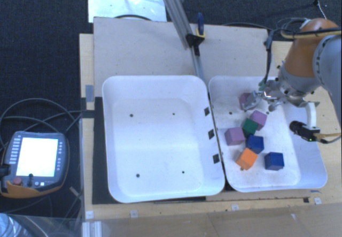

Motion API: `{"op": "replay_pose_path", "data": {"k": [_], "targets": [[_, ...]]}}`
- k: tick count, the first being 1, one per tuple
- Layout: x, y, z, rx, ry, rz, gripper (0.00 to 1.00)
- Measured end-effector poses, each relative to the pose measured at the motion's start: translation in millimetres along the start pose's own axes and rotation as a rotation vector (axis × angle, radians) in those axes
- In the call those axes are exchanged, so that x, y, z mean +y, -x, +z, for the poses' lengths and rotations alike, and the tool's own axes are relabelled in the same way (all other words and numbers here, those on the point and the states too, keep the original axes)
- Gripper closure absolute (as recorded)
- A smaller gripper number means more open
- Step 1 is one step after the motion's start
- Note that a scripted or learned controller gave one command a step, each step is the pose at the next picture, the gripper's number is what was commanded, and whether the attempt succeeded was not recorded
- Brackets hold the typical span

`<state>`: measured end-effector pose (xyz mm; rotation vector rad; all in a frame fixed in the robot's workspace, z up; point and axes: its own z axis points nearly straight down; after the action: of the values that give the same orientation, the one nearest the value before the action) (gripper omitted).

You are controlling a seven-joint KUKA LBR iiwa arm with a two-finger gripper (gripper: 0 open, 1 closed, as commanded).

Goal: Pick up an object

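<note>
The arm is reaching in from the right and hanging its gripper [263, 98] over the far part of the right bin [310, 177], just beside a mauve block [247, 99]; whether that block is sitting between the fingers or merely next to them I cannot tell, nor how the gripper is set. To do this well, it wants to be coming straight down, centred on one block. The rest are crowding nearer: a light purple cube [258, 118], a green cube [249, 126], a purple cube [234, 136], a blue cube [255, 143], an orange cube [247, 158], another blue cube [274, 161] apart. The left bin [115, 177] is lying alongside, a teach pendant [35, 163] far left.
</note>
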<state>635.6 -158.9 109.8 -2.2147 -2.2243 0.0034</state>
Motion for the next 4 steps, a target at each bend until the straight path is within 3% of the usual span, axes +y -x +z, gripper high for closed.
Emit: {"op": "replay_pose_path", "data": {"k": [1, 2, 4], "targets": [[1, 0, 19, -0.001, 0.004, 0.0, 0.0], [2, 0, 7, -0.002, 0.007, -0.002, 1.0], [7, 5, -93, -0.003, 0.012, -0.001, 1.0]]}}
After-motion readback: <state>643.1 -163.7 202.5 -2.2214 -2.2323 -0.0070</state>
